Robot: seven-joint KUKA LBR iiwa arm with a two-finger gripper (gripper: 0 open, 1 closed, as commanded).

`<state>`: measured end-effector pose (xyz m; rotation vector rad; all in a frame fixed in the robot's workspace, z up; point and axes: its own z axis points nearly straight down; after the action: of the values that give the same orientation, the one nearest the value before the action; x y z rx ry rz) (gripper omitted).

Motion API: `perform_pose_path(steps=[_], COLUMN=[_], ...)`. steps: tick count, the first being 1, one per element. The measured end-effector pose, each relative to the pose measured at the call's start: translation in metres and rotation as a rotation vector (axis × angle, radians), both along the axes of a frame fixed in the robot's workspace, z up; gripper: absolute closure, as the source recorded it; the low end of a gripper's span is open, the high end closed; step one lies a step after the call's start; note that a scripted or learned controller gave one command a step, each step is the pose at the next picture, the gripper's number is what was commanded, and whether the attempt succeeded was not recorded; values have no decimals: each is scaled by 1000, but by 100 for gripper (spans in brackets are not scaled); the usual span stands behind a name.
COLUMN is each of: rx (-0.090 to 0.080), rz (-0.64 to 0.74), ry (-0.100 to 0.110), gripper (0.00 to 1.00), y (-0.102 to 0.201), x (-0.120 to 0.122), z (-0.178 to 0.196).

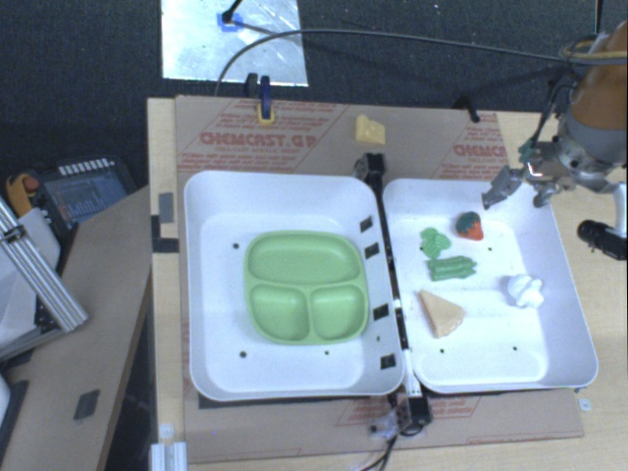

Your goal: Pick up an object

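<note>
From the overhead camera, the two-finger gripper (517, 186) on the grey arm hangs over the back right corner of the right-hand shallow white bin (559, 361), its two dark fingers splayed apart with nothing between them, so the claw is released and has nothing in it.

Below and to the side of it, five small things lie scattered on that bin's floor. Nearest the claw is a small round red-and-green toy strawberry (470, 226); it looks like light hard plastic, rounded and probably slippery, so I'd pinch it across its widest part. Just beside it sits a small lumpy green plastic piece (433, 240), and just below that a longer knobbly green toy vegetable (451, 268), lying roughly crosswise; closing across its narrow width at mid-length seems the surest hold. Nearer the front lies a tan wedge, like a toy slice of cheese or bread (443, 313), flat and low, with sloped sides the fingers could slide off. To its right is a small white lumpy piece (523, 289), hard to make out against the white floor. None looks heavy or fragile.

The left-hand white bin (211, 263) holds a pale green plastic tray with three compartments (304, 285), too broad and flat for this claw.
</note>
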<state>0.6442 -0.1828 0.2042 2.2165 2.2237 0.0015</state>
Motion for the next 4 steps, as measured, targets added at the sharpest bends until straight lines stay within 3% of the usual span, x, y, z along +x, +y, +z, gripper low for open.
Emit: perform_pose_path(steps=[2,3,4], rx=[1,-1,-1], rz=[1,2,1], ry=[3,2,-4], gripper=[0,100,100], y=[-4,-5,2], x=[1,2,-2], z=[-112,-99,-39])
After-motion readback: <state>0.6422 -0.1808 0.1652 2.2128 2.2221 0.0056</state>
